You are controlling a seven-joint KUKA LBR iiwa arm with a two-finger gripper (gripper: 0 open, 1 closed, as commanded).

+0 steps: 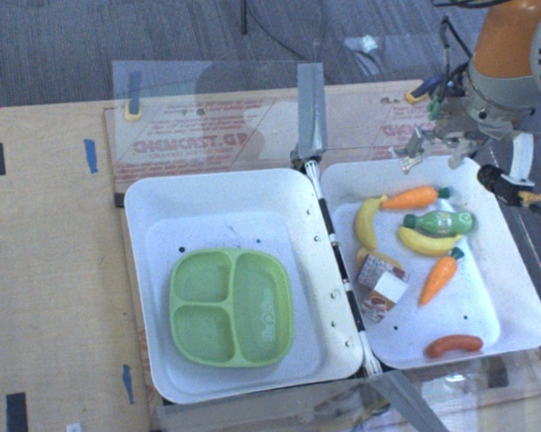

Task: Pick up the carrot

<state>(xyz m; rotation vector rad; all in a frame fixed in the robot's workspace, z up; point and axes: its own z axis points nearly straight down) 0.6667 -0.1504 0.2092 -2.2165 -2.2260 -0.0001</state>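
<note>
Fixed overhead camera, slanting down on both bins (pixel 147 207)

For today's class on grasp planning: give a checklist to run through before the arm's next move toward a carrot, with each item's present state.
1. Carrots in view: ok, one carrot at the right bin's far side, a second carrot lower down.
2. Lower carrot free of neighbours: ok, it lies apart from the sausage.
3. Upper carrot free: not ok, a banana touches its tip.
4. End effector over the bin: not ok, at the far rim.
5. End effector carrying nothing: ok.
6. Finger opening: cannot tell.
</note>
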